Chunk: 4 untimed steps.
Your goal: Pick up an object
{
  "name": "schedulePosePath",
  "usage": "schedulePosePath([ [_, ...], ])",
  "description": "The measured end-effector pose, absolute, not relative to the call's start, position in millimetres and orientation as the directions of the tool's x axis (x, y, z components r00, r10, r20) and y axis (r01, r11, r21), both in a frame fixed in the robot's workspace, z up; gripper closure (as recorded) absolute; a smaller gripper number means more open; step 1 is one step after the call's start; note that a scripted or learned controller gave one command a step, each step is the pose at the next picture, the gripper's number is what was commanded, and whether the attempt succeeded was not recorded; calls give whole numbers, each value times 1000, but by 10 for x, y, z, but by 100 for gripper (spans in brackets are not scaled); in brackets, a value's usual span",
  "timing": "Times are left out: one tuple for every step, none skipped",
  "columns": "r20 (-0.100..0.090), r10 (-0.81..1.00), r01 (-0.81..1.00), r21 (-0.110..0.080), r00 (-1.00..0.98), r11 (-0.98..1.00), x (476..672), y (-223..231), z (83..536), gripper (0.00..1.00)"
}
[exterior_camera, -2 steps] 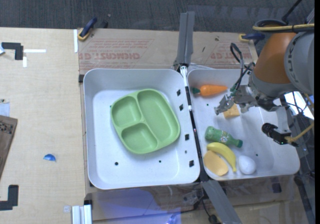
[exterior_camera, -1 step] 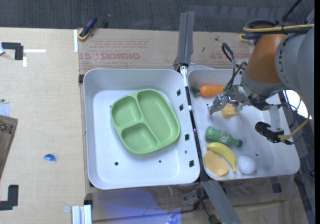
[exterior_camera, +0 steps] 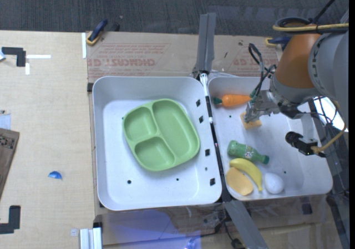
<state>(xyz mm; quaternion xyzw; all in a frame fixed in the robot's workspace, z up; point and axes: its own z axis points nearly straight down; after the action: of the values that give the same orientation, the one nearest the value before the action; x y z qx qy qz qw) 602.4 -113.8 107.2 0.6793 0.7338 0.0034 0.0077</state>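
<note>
The pincer (exterior_camera: 254, 113) sits low over a small tan block-shaped toy (exterior_camera: 253, 122), which lies directly beneath its tips; whether the jaws grip it cannot be told. A clean grasp needs centred tips, clear of the orange plastic carrot (exterior_camera: 234, 100) just beside.
</note>
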Motion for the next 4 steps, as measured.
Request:
schedulePosePath([
  [-5,997,997,6,-76,76,5996,-1139,1025,0],
  [-2,1000,1000,-3,-9,9,6359,-1052,899,0],
  [0,998,998,-4,-69,69,5995,-957,901,0],
  [0,998,998,-5,-66,66,5993,-976,980,100],
])
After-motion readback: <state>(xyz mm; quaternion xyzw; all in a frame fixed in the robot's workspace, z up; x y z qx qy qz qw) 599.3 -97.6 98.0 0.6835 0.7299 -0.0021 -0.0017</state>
